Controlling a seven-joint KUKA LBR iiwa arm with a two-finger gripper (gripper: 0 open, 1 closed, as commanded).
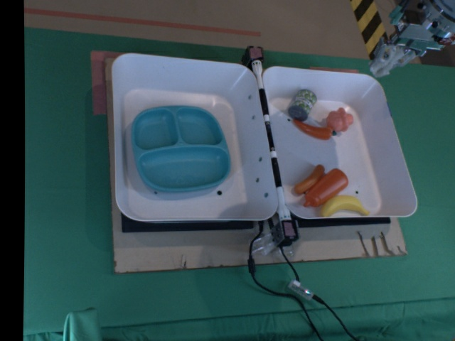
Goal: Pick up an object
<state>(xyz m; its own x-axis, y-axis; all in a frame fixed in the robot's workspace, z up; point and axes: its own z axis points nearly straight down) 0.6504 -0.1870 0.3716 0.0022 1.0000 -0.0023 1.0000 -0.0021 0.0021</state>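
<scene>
The right bin (395, 163) holds several toy foods: a small patterned can (302, 104), a carrot (313, 129), a pink toy (340, 120), a hot dog (309, 179), an orange bottle (328, 187) and a yellow banana (344, 206). My gripper (384, 62) hangs at the top right, above the far right corner of that bin and away from every object. Its fingers point down with a gap between them and nothing held.
The left bin (121, 162) carries a teal divided plate (180, 150). A black-and-white rod (269, 137) runs between the bins. Cables (298, 288) trail off the cardboard at the front. Green cloth surrounds the bench, with yellow-black hazard tape (364, 6) at the back right.
</scene>
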